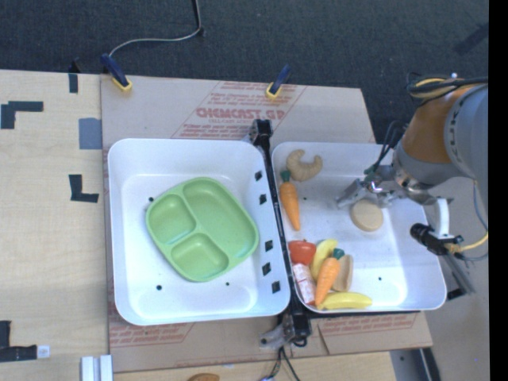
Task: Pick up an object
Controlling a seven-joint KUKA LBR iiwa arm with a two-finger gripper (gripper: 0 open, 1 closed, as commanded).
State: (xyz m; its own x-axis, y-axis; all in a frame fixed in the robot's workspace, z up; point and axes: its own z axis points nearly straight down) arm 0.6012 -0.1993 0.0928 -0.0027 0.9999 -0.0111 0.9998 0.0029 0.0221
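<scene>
Far left of frame: pale wood bench (48,236) with dark tape marks. A cardboard sheet (230,109) printed in red lies under both bins, held at its upper edge by two yellow-and-blue clamps (117,74).

Left bin (127,173), centre-left: a light green divided plate (202,228) with three compartments, sitting at a tilt near the bin's middle.

Right bin (397,276), centre-right, touching the left bin along a black-clipped seam. Near its upper left, a tan cashew-shaped piece (304,165). Just below it, a toy carrot (290,205) lying lengthwise along the left wall. Lower left corner holds a cluster, pieces touching: red tomato-like item (302,252), small red-and-white packet (302,282), yellow banana-like piece (323,255), second orange carrot (325,281), tan slice (344,275), yellow banana (345,300) along the lower wall.

Middle right of the bin: a round beige potato-like object (367,216), apart from the cluster.

End effector (371,193) sits just above that beige object in the frame, metal fingers splayed open, one tip pointing left at (344,200). Nothing between the fingers; whether they touch the beige object, cannot tell.

Right edge: grey arm with orange band (429,137) reaching in, cables trailing.
</scene>
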